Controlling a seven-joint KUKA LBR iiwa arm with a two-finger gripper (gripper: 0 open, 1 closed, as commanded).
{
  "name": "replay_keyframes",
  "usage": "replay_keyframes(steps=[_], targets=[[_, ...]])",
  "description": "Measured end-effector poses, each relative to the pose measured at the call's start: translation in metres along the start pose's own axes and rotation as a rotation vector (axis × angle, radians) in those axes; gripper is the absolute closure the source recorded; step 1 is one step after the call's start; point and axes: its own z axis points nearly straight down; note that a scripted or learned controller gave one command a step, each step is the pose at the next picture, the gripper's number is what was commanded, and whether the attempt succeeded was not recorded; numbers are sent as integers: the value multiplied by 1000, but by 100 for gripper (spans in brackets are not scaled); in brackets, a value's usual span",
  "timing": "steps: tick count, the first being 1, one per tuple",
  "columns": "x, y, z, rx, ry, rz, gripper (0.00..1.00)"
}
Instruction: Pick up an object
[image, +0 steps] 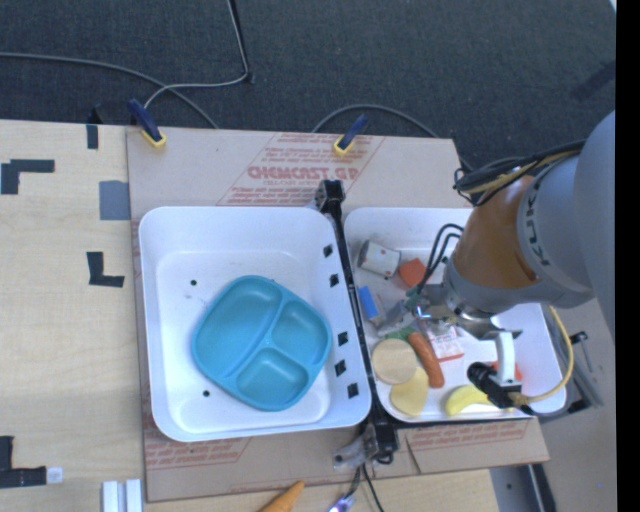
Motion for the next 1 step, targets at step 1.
replay_keyframes(steps=[1], targets=[[2,1,-10,0,3,-1,100]])
